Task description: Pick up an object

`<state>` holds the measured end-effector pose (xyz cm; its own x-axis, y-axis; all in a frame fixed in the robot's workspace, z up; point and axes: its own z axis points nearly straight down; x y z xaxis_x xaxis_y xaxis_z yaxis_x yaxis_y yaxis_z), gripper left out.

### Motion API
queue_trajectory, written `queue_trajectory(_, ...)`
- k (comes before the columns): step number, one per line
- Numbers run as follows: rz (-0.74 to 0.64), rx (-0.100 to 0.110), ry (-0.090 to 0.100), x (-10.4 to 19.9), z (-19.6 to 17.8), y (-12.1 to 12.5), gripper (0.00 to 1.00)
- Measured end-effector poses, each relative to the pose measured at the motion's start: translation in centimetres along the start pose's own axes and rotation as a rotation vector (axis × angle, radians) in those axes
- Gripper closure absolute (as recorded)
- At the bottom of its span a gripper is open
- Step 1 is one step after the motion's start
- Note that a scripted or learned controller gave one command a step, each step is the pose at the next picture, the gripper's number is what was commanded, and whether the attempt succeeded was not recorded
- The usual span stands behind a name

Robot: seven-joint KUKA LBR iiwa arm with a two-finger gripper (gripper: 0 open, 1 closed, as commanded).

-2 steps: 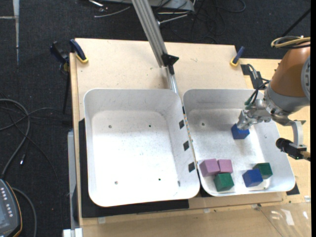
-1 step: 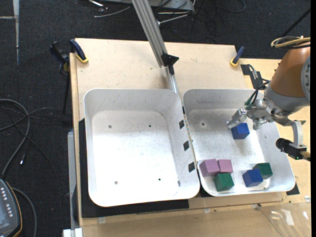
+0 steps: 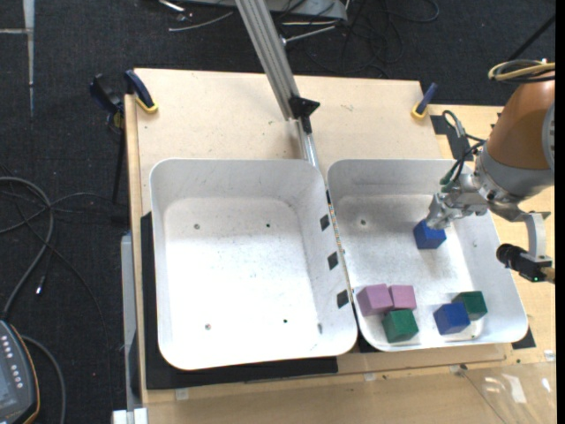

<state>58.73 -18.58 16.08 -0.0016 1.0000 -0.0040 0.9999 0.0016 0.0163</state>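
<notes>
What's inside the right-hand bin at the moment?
The right bin holds six blocks: a blue one under the gripper, two purple, two green and another blue. The gripper covers the first block's top edge, so contact is unclear.

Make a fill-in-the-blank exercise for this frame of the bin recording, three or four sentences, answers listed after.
1. All the blocks lie in the ____ bin as the camera sees it.
2. The gripper is directly above a ____ block.
3. The two pink blocks sit side by side, with a ____ block just in front of them.
4. The number of blue blocks in that bin is ____.

Missing words: right; blue; green; two
</notes>
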Motion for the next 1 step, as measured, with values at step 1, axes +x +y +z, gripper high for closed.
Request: queue_trajectory(1, -0.001, -0.002, 0.0, 0.0, -1.0, 0.08, 1.0)
